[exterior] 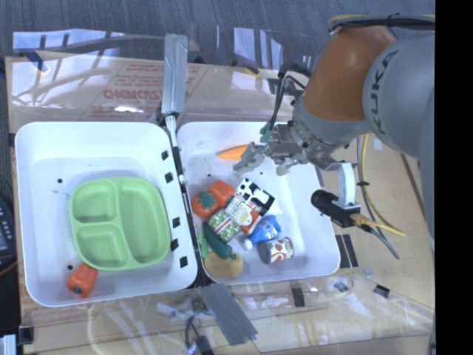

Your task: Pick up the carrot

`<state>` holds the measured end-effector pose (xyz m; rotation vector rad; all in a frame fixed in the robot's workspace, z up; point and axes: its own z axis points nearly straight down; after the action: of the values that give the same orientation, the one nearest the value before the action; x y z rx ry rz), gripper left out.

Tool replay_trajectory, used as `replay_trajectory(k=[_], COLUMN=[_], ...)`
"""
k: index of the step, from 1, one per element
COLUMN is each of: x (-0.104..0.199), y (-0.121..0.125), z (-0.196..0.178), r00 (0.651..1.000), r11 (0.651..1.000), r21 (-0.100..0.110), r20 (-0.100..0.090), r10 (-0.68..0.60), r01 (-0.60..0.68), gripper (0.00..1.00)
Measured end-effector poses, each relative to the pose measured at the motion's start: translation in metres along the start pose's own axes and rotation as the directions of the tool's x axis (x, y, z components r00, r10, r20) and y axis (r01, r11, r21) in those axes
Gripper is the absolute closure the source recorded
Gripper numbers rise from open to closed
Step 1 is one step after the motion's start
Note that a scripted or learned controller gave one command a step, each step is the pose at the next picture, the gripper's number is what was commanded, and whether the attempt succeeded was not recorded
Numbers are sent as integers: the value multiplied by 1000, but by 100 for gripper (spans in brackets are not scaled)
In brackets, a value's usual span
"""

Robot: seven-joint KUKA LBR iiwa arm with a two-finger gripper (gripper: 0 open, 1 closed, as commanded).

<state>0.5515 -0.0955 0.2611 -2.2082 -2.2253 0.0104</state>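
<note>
Overhead, the grey arm (384,87) reached in across the right bin (314,231), its gripper (267,156) hanging near that bin's far edge; how far its fingers stood apart could not be told. A green divided plate (118,222) lay in the left bin (37,154), an orange pepper (81,279) at its near-left corner. Toy food boxes and cans (240,220) crowded the right bin's near-left part. The carrot (233,152) lay by the far edge, just beside the gripper.
</note>
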Motion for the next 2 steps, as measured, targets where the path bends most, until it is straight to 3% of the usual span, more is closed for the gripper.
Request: replay_trajectory(k=[1, 2], x=[8, -57], y=[-44, 8], z=[-10, 34], r00=[976, 953], r11=[976, 953], r21=[0, 0], r20=[-1, 0], r10=[217, 304], r01=[-217, -304], gripper=[0, 0])
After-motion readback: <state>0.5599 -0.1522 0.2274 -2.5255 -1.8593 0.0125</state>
